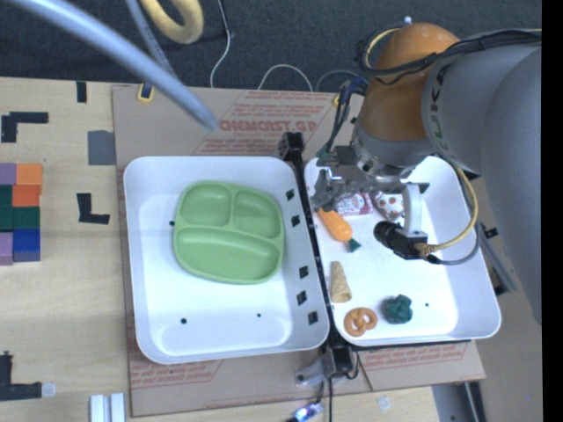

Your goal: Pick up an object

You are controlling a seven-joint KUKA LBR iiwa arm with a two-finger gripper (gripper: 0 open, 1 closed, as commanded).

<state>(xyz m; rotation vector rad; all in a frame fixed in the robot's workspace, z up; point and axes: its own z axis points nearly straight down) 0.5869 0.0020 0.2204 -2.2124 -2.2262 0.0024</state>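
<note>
Down at the bottom of the frame, closest of all, sits a little pretzel (359, 321) in the right bin (475, 315), near that bin's front edge. Just beside it, to the right, is a small dark green lump (399, 308) (it looks a bit like toy broccoli). A short way above the pretzel lies a pale cone (339, 281), standing close to the wall between the two bins.

Higher up in the same bin is a toy carrot (335, 226), orange with a tiny green tip, lying at a slant. Behind it, near the top of the bin, are some small red and white things (369, 204) that are too mixed up to name.

The gripper (339, 183) hangs right above the carrot, at the top left corner of the right bin. Whether it is spread or closed cannot be told, and nothing can be seen caught in it. The big grey arm (493, 95) comes in from the right side of the frame, with its orange band (405, 69) above the wrist. A black part with a yellow cable (400, 240) hangs just right of the carrot.

The left bin (149, 236) holds a green tray (230, 233) with three sections, lying flat in the middle.

At the far left edge of the frame are some colored blocks (19, 211) on the bench.
</note>
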